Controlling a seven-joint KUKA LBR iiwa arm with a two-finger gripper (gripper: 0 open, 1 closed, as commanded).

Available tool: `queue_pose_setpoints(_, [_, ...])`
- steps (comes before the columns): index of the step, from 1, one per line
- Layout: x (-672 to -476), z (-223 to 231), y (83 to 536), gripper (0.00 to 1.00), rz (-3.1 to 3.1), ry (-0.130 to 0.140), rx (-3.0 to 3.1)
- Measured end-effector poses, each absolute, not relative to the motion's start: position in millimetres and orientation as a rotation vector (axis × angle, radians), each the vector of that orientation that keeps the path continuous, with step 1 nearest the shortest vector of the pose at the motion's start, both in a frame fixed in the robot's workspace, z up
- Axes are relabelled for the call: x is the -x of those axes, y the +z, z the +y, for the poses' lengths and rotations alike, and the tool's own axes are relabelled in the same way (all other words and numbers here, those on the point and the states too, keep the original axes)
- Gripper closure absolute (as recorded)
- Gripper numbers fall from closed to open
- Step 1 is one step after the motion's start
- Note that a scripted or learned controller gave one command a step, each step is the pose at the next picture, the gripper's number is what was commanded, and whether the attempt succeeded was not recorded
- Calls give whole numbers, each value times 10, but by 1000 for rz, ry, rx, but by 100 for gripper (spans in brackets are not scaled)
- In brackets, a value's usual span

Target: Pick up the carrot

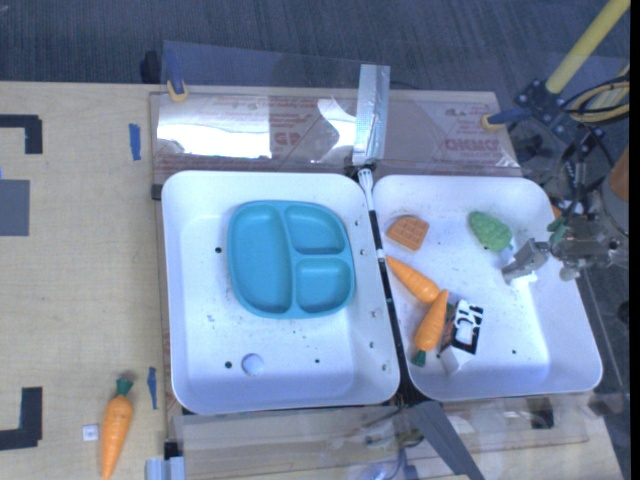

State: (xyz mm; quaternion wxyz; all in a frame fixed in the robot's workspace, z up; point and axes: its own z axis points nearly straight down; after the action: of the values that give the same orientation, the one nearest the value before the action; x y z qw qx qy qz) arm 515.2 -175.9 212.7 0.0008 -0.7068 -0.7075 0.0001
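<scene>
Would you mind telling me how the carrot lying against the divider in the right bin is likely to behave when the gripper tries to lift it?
The carrot looks like a smooth, tapered toy, so it is probably stiff and light, yet may slip from a pinch near its thin tip. Its round body may roll if nudged. A second carrot touches it, so that one could shift too.

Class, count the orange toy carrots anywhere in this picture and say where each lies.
3. Two orange toy carrots lie in the right white bin, one above the other, near its left wall; a third lies on the wooden bench, lower left.

gripper [524, 259] low — arm (grey) from right
</scene>
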Motion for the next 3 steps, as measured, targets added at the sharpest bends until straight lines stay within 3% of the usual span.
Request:
queue_pose_setpoints(1, [-5137, -711, 1888, 0, -2139, 1, 2294])
queue_pose_setpoints(2, [-5610, -928, 1081, 0, -2262, -31, 2209])
queue_pose_setpoints(3, [-5615, -911, 1020, 0, -2269, -41, 2209])
